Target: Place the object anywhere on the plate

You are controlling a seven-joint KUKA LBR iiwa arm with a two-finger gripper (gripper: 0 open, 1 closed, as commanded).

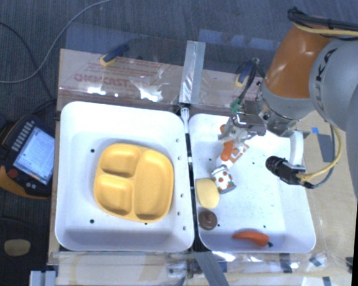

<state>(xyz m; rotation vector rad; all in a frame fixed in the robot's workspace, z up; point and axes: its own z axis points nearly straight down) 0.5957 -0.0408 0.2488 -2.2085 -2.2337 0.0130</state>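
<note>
Tool [234,138] hovers over an orange object [227,151] in the right bin [298,209]; grip unclear; yellow plate [133,182] awaits it.

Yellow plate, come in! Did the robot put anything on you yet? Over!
Gripper over right bin, at small orange object; grasp unclear. Yellow plate in left bin, nothing on it. Bin walls between them.

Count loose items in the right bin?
5: orange-white item under the hand, small box, pale yellow lump, brown disc, orange piece at the front. The arm may hide more.
</note>
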